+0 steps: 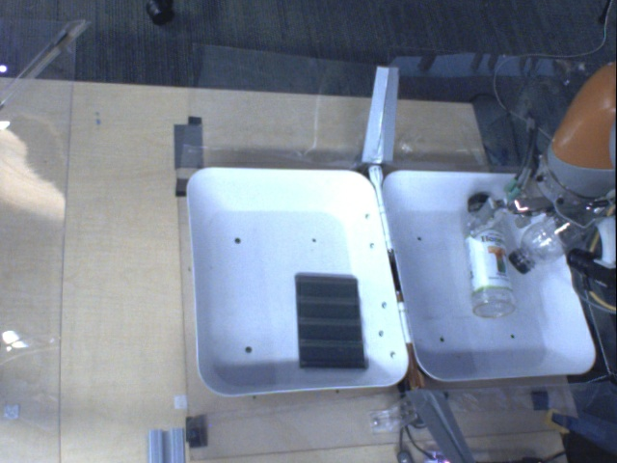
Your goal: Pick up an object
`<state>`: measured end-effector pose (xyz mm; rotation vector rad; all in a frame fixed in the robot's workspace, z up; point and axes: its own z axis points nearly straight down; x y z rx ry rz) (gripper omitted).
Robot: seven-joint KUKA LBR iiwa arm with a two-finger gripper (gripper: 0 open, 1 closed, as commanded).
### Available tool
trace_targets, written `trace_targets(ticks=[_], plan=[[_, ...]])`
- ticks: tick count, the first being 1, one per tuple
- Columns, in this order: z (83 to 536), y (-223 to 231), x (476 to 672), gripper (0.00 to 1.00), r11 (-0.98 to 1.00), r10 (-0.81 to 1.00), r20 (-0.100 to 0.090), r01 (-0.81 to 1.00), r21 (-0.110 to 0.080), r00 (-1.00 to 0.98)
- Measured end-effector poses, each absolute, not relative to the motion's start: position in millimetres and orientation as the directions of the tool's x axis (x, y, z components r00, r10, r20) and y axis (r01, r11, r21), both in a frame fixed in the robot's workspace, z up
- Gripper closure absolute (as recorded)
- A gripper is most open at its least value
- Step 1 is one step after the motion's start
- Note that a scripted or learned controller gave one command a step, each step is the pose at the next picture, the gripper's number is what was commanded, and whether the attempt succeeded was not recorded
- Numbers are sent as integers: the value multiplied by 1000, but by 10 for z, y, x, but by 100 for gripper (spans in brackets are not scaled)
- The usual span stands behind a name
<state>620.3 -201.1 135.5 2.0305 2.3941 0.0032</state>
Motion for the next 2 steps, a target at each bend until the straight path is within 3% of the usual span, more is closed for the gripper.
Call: trace_targets(ticks=[1,2], plan=[[972,-1904,6193,0,377,926,-14,926,20,-377],[943,-1851,6341,0,438,899,-13,899,13,-438]])
